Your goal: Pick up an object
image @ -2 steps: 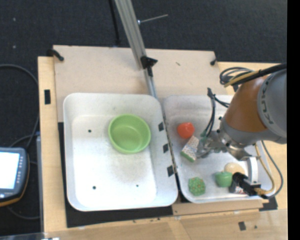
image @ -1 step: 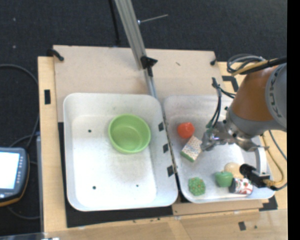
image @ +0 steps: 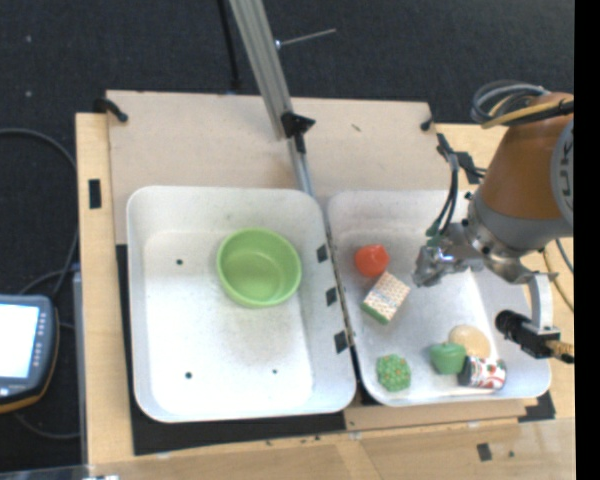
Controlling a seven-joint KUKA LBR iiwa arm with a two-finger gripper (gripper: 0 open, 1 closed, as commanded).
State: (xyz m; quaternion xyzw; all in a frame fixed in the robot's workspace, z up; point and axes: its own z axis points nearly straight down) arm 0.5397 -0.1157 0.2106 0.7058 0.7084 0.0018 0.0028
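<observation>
Objects to pick: all lay in the right bin (image: 400, 213), right of the frame's centre, none lifted.
Red ball (image: 371, 260): sat near that bin's upper left part.
Patterned block (image: 385, 298): lay tilted just below the ball, near the tool.
Green knobbly ball (image: 393, 372): rested at the bin's lower left.
Green toy (image: 446, 357), pale round piece (image: 468, 337) and red-and-white item (image: 483, 373): were clustered at the lower right of the bin, touching or nearly so.
Green bowl (image: 259, 267): stood alone in the left bin (image: 160, 268), left of centre.
Tool (image: 432, 265): hung low over the right bin's middle, just right of the block; whether its fingers were apart or together could not be told, and nothing was seen between them.
Progress: seemingly at the approach stage; nothing was grasped.
Left to do: close on an object, likely the block or the red ball, and lift it clear of the bin.
</observation>
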